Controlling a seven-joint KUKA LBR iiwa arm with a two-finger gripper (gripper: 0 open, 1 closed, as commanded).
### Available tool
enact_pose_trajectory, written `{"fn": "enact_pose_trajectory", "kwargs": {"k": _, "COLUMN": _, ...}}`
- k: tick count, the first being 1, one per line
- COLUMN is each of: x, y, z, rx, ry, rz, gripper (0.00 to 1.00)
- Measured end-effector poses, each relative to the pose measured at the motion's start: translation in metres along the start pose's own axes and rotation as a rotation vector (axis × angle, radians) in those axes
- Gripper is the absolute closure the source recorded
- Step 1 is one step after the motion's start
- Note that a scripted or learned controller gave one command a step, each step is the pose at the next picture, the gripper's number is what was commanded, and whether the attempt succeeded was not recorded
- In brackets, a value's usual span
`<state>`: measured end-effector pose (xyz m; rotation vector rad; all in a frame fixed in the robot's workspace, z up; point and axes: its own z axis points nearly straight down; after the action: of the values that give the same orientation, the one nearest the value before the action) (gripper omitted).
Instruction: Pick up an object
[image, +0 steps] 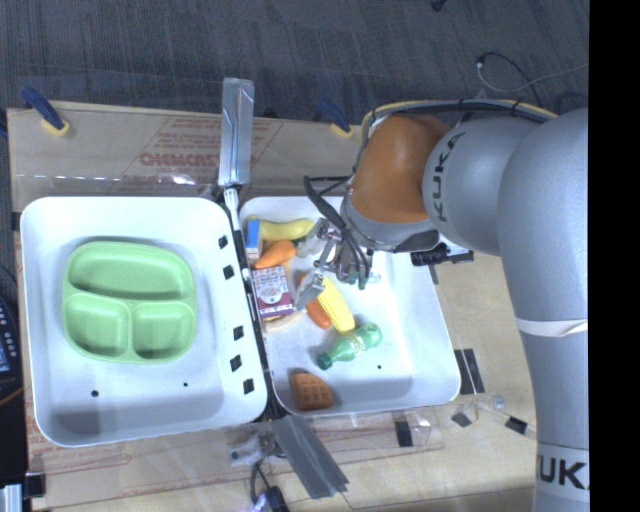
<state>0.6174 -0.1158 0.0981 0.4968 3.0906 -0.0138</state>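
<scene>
The jaws (335, 262) hang low inside the right bin (425, 345), over its middle toward the far edge, just above the yellow corn cob (335, 307). Their dark fingers look slightly parted, but whether they are released or clenched cannot be told, and nothing shows between them. The corn cob lies at a slant in the bin's middle, touching an orange carrot piece (317, 315) on its left. Beside these, against the bin's left wall, lies a small red-and-white packet (271, 290), with another orange piece (275, 255) and a banana (286, 229) near the far left corner. A green bottle (350, 345) lies toward the near edge, and a brown waffle (311, 390) sits by the near left corner. The left bin (60, 400) holds a green divided tray (130, 298).
</scene>
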Motion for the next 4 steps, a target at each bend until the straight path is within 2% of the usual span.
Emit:
{"fn": "enact_pose_trajectory", "kwargs": {"k": 1, "x": 0.076, "y": -0.053, "z": -0.067, "rx": -0.007, "ry": 0.011, "rz": -0.106, "gripper": 0.0}}
{"fn": "enact_pose_trajectory", "kwargs": {"k": 2, "x": 0.017, "y": -0.024, "z": 0.007, "rx": -0.009, "ry": 0.012, "rz": -0.25, "gripper": 0.0}}
{"fn": "enact_pose_trajectory", "kwargs": {"k": 3, "x": -0.027, "y": 0.014, "z": 0.006, "rx": 0.003, "ry": 0.021, "rz": -0.202, "gripper": 0.0}}
{"fn": "enact_pose_trajectory", "kwargs": {"k": 4, "x": 0.005, "y": 0.041, "z": -0.098, "rx": -0.009, "ry": 0.004, "rz": -0.265, "gripper": 0.0}}
